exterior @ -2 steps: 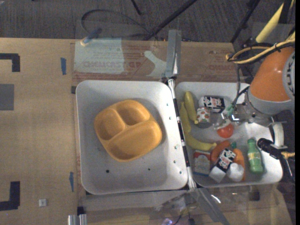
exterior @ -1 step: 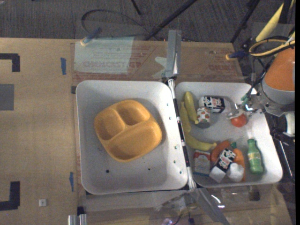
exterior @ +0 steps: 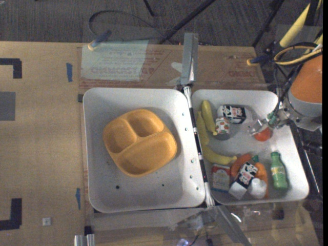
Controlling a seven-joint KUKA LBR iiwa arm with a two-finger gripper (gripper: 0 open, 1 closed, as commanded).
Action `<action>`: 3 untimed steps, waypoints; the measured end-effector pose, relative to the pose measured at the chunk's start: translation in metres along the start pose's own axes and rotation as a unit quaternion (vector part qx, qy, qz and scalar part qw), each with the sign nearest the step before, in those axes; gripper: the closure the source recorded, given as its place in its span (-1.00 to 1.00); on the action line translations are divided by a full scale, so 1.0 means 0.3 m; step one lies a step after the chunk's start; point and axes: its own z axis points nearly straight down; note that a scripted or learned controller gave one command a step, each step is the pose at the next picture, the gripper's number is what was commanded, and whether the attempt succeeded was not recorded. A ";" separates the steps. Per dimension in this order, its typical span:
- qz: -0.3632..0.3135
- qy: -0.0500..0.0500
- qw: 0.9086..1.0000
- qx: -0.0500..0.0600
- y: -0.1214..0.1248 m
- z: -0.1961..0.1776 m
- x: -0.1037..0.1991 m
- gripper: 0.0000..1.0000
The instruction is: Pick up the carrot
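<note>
The camera view looks down on two white bins side by side. The left bin (exterior: 97, 188) carries a yellow divided plate (exterior: 139, 141). The right bin (exterior: 300, 188) holds a clutter of toy groceries, and the arm reaches over its upper right corner.

The gripper (exterior: 264, 128) hangs low near the right bin's upper right part, with a small red-orange object (exterior: 263, 134) right at its tip. Whether the jaws are parted or closed is too blurred to tell, and I cannot say that anything is held.

The carrot (exterior: 241, 163) reads as the orange shape in the lower middle of the right bin, down and to the left of the gripper, well apart from it. Its long axis seems to run on a slant from lower left to upper right, though a cow-print carton (exterior: 246, 176) lies across part of it and hides its full length. A second orange piece (exterior: 262, 171) sits just beside the carton. A banana (exterior: 215, 155) lies close on the carrot's left and a green bottle (exterior: 278, 171) stands off to its right.

By my judgement the coming move is a shift down-left, with the jaws turned across that slant; the crowding leaves little free room
</note>
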 end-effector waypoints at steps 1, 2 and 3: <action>-0.024 0.001 1.000 0.002 0.051 0.003 -0.020 1.00; -0.027 0.006 1.000 0.004 0.052 0.020 -0.003 -1.00; -0.026 0.001 1.000 0.002 0.054 -0.018 -0.012 1.00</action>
